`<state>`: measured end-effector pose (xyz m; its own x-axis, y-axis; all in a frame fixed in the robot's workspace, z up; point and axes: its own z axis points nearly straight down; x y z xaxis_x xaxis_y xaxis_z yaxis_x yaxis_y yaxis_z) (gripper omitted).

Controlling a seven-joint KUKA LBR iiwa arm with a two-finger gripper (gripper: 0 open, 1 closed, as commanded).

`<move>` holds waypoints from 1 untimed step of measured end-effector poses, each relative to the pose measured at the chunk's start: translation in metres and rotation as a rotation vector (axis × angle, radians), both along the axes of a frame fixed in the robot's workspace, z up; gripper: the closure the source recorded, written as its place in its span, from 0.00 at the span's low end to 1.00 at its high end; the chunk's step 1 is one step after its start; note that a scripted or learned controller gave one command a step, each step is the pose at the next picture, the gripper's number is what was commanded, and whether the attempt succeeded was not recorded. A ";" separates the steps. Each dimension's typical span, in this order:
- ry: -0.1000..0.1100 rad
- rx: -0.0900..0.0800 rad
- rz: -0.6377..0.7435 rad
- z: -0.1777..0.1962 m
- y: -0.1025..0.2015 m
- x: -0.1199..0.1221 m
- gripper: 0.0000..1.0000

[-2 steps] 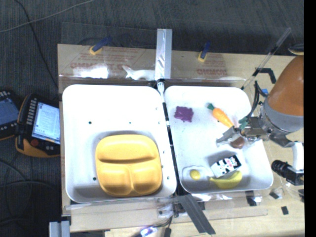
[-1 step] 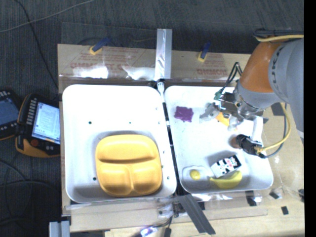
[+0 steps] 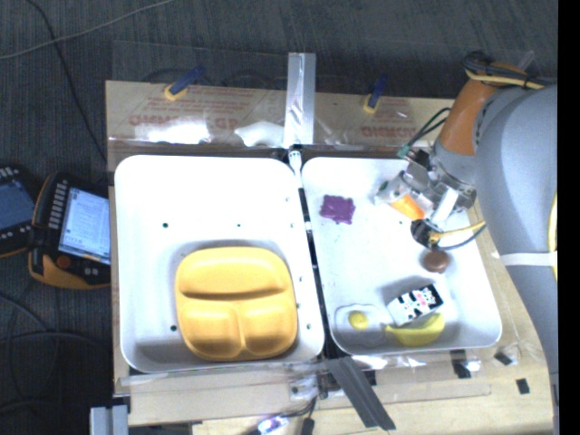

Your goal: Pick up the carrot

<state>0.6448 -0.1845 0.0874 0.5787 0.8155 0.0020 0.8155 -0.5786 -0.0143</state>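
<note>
Two white bins sitting side by side on worktop [image 3: 136,98]. End effector [image 3: 419,194] hanging low over upper right of right bin [image 3: 362,252], tilted, right at orange carrot [image 3: 405,206], likely lining up grasp. Cannot tell whether carrot is gripped or jaws are parted. Purple piece [image 3: 337,208] lying mid-bin, clear of reach. Yellow moulded block [image 3: 236,300] occupying left bin [image 3: 145,243], well apart.
</note>
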 end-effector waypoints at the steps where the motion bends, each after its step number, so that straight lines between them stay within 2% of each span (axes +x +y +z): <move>1: 0.043 0.013 0.048 0.000 -0.004 0.016 0.00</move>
<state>0.6605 -0.1884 0.0872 0.5389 0.8423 -0.0114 0.8406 -0.5386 -0.0576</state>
